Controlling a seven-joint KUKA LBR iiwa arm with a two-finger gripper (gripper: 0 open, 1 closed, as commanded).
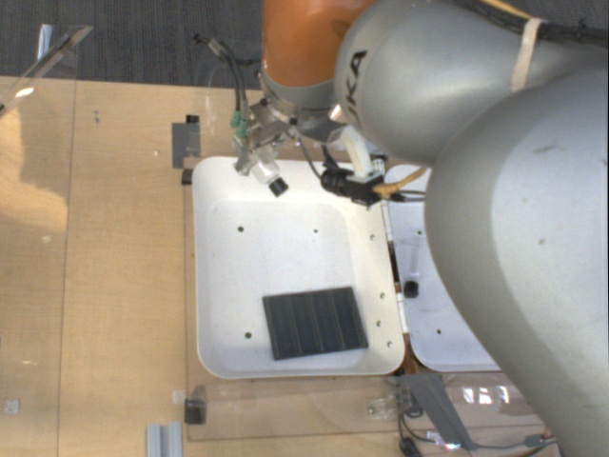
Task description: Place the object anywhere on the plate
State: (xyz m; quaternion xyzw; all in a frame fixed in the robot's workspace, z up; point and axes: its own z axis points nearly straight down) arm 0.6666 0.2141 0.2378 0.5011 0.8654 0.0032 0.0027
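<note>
While the grey arm with its orange band reaches over the far edge of the left shallow white bin, its two-finger gripper hangs at that bin's far-left corner; whether it is wide or narrow I cannot tell. Well apart, near the bin's front edge, lies the dark ribbed rectangular plate.

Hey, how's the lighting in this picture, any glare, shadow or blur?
Camera view: bright glare on the wooden bench at left; the arm, close to the lens, looks soft; the left bin is evenly lit; the dark ridged plate stays sharp.
</note>
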